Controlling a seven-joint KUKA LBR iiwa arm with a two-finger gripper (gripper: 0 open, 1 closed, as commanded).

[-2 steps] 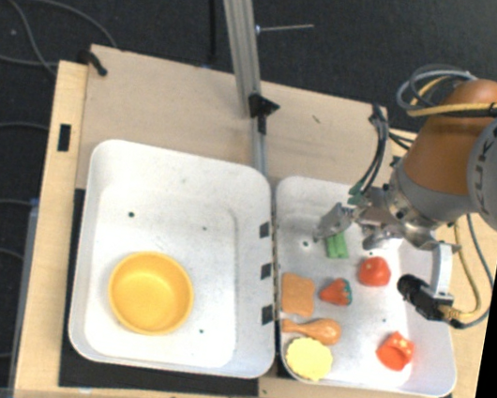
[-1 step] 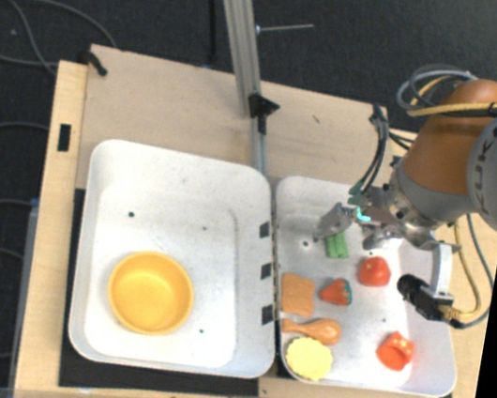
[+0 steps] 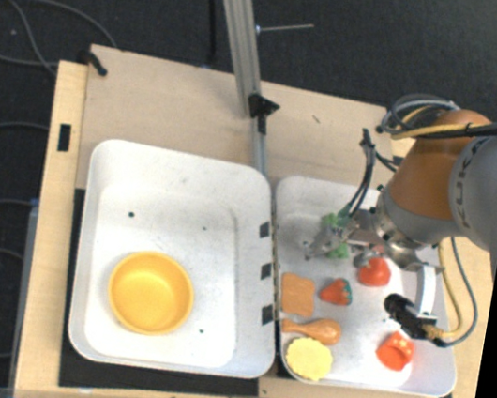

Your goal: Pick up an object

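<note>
Counter (image 3: 178,109) of pale wood bears two white bins. Left bin (image 3: 181,201) holds a yellow bowl (image 3: 151,292). Right bin (image 3: 309,204) is crowded: a tan square slab (image 3: 298,296), a yellow round piece (image 3: 309,357), a tan drumstick shape (image 3: 313,329), red pieces at (image 3: 337,291), (image 3: 373,274) and (image 3: 395,352), and a small green object (image 3: 335,224) at the pincer (image 3: 329,241), near the bin's upper middle. Whether the pincer is parted or closed cannot be told.
</note>
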